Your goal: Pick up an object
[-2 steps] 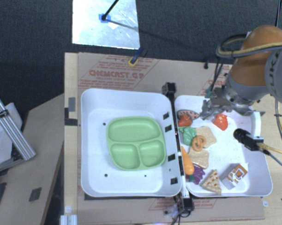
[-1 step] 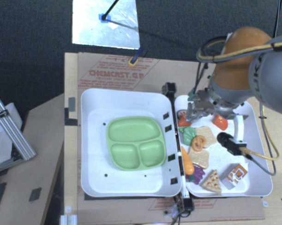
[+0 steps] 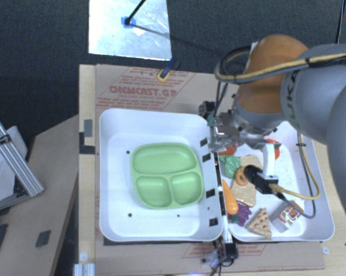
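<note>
Pizza slice [image 3: 259, 221], a toy wedge with red dots, lies at the front of the right bin [image 3: 324, 226], closest to the lens. Just right of it sits a small box [image 3: 284, 216] with an orange and white top; its print is too small to read. Left of the slice are purple grapes [image 3: 243, 212], and an orange carrot [image 3: 230, 200] lies along the bin's left wall. Behind these rests a slice of toast [image 3: 246, 192], with an orange ring-shaped piece [image 3: 240, 176] at its back edge and a green leafy piece [image 3: 231, 165] just beyond.

Above the back left corner of this pile hangs the gripper [image 3: 221, 136], low over the right bin and close to the wall shared by both bins. Whether it is released or clenched cannot be told, and nothing is seen grasped in it. The grey arm [image 3: 322, 94] with its orange band comes in from the right.

In the left bin [image 3: 113, 217] lies a pale green divided plate [image 3: 166, 175] with three compartments, tilted slightly.

Both bins stand on a brown sheet [image 3: 143, 88] printed in red with "CHEMCAST"; the smaller lines beneath it are not legible. A yellow clip [image 3: 164, 75] sits on the sheet's far edge, and a silvery square [image 3: 130, 25] lies beyond.
</note>
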`<state>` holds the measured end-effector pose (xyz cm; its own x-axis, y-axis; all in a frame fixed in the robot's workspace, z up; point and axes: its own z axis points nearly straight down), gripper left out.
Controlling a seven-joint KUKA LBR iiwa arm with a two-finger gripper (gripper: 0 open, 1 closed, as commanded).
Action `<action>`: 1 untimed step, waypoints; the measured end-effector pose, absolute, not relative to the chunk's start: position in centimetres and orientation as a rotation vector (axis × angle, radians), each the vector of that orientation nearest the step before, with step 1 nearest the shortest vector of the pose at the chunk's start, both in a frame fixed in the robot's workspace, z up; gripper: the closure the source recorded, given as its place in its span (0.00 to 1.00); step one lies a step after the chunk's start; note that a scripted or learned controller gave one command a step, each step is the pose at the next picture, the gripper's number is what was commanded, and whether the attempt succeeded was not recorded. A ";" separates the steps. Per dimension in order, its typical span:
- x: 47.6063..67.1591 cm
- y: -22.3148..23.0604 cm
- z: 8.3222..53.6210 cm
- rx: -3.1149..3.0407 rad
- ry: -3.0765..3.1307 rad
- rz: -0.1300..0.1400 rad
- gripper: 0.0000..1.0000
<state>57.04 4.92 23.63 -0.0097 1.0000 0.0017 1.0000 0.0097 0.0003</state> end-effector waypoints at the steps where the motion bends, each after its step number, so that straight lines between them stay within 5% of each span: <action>1: 57.0 4.8 23.3 -2.216 -2.227 -0.001 1.00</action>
